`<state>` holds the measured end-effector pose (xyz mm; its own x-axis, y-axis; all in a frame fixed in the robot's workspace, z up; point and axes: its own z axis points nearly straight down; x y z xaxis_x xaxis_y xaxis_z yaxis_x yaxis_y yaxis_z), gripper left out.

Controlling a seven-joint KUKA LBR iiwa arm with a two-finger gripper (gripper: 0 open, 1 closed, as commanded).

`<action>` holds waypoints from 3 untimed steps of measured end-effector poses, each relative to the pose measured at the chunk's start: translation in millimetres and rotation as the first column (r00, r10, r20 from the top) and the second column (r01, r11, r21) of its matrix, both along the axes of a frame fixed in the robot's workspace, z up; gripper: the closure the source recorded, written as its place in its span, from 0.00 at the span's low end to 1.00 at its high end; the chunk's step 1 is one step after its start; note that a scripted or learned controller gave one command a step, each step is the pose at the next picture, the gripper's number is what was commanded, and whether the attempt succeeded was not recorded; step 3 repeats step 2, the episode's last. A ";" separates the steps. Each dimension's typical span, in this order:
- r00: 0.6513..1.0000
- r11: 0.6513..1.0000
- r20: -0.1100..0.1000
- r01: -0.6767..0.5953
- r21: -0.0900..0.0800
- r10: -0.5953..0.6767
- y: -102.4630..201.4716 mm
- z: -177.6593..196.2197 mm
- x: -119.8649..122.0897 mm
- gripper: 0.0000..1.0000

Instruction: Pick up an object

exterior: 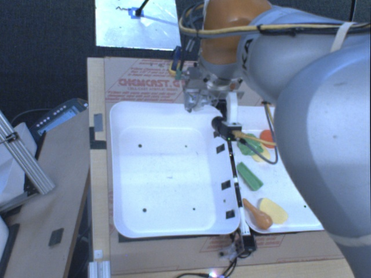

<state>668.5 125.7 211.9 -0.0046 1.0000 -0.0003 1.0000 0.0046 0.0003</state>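
Note:
My gripper (pixel 193 101) hangs over the far rim of the left bin (pixel 124 213), close to the divide between the two bins. The right bin (pixel 301 216) holds several small things. A green block (pixel 249 176) lies near the bin's left wall. A darker green piece (pixel 248 146) lies farther back, with a thin yellow curved piece (pixel 262 153) beside it. An orange-red piece (pixel 266 135) rests behind them, partly hidden by the arm. At the front sit a brown-orange piece (pixel 258 214) and a pale yellow piece (pixel 275 211), touching each other. Nothing shows under the gripper.
The big grey arm (pixel 313 114) covers the right bin's right and far parts. Cardboard (pixel 142 80) lies under the bins at the back. A metal rail (pixel 23 161) and a grey device (pixel 58 116) stand off to the left of the bench.

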 end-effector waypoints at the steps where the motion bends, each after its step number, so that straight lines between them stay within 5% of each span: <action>1: 1.000 1.000 0.004 0.007 0.000 -0.007 -50.5 33.8 0.9 1.00; 3: 1.000 1.000 0.006 -0.001 0.001 0.001 -47.3 43.6 1.4 1.00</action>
